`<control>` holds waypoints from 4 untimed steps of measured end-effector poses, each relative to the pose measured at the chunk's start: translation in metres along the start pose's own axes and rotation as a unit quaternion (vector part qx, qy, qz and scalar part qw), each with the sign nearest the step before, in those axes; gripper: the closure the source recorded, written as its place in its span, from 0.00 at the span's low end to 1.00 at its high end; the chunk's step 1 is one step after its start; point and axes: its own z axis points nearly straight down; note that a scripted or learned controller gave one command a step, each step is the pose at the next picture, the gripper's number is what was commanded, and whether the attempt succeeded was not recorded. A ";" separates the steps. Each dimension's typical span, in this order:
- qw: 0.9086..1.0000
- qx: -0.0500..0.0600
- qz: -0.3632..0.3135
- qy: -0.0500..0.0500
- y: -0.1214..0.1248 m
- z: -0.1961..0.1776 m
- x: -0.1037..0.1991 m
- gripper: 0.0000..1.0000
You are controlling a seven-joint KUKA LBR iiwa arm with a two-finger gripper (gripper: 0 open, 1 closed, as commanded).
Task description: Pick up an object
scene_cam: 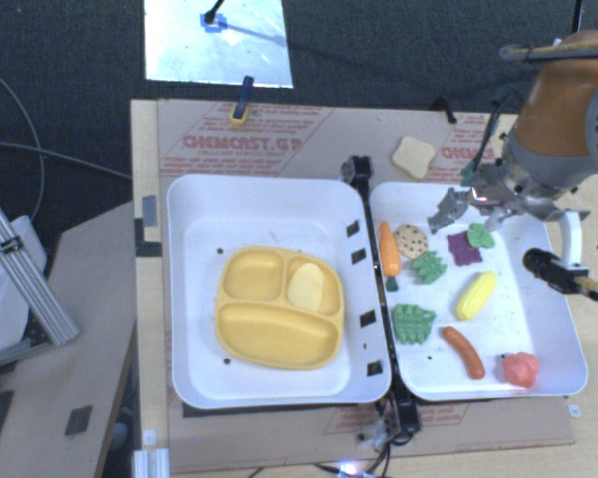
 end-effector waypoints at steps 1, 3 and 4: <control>1.000 0.005 0.002 0.001 -0.060 0.071 0.008 0.00; 1.000 -0.001 0.001 0.000 -0.113 0.124 -0.023 1.00; 1.000 -0.004 -0.003 0.000 -0.032 0.134 0.018 1.00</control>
